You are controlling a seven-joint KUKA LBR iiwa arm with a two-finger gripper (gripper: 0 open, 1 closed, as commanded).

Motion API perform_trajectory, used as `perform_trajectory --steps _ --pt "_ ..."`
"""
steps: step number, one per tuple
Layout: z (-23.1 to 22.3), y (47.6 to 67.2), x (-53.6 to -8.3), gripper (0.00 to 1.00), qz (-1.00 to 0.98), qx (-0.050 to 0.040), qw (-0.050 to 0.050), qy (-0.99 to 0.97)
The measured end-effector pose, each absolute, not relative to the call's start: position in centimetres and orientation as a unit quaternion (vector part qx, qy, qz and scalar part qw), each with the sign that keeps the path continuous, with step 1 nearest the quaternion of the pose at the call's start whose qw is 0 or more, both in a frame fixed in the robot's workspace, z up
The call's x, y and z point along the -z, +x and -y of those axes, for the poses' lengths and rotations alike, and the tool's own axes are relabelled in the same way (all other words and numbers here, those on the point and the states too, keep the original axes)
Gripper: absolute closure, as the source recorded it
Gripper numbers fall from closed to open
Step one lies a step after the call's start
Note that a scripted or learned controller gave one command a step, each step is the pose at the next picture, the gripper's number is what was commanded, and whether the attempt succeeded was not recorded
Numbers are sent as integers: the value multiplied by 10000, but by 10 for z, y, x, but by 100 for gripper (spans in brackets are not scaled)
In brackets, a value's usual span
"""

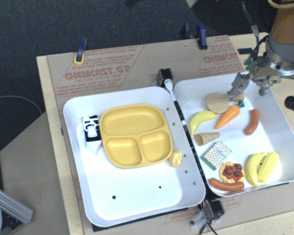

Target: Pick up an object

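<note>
Two white bins sat side by side on the counter (128, 60); the left bin (94, 203) carried a yellow divided tray (136, 133). Gripper (247, 86) hovered at the right bin's (286, 143) far end, fingers spread apart and holding nothing, just above the carrot (227, 116) and beside the tan disc (216, 102).

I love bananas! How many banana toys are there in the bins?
2. A single banana lies at the right bin's left side, beside the carrot. A banana bunch sits in that bin's near right corner. None looks hidden.
</note>
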State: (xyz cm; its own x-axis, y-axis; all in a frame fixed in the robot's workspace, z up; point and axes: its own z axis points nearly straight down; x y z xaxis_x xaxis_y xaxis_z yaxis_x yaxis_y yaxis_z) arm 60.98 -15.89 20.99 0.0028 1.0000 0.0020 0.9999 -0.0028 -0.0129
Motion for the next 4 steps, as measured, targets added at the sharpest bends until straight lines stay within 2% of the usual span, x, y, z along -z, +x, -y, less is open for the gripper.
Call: perform_trajectory --steps 1,2,4 --pt "159 613 -218 0 7071 2 -6 -7072" --pt "158 622 -161 0 7078 -17 28 -7064" --pt "152 622 -83 0 7075 -10 16 -7067"
